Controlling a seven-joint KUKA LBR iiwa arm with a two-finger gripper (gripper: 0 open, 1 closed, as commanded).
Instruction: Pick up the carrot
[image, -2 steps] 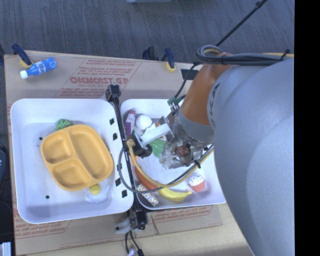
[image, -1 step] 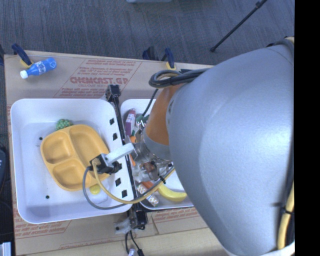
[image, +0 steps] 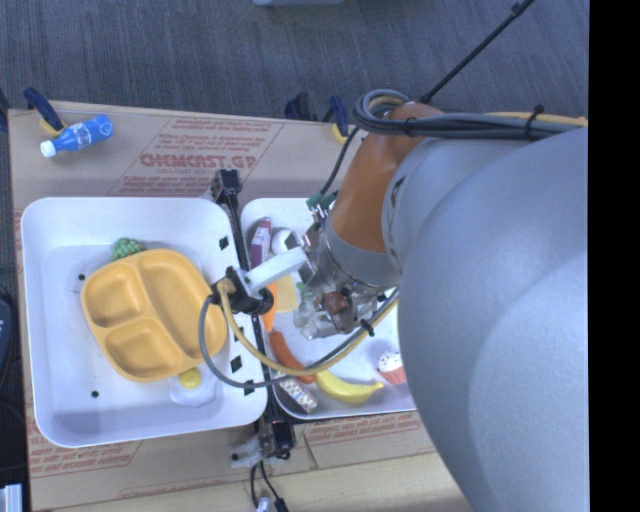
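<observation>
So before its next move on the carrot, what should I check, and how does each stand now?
1. Carrot visible in the right bin: ok.
2. Gripper over the same bin: ok.
3. Gripper centred on carrot: not ok, carrot lies to its left.
4. Carrot free of neighbours: not ok, banana lies close by.
5. Carrot between fingers: cannot tell.

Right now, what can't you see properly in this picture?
- Camera view: the arm covers much of the right bin.
- The tool is a blur of parts; I can't tell if it holds anything.
- The carrot is partly under a looping cable.
- The small green thing peeks from behind the yellow tray.
</observation>
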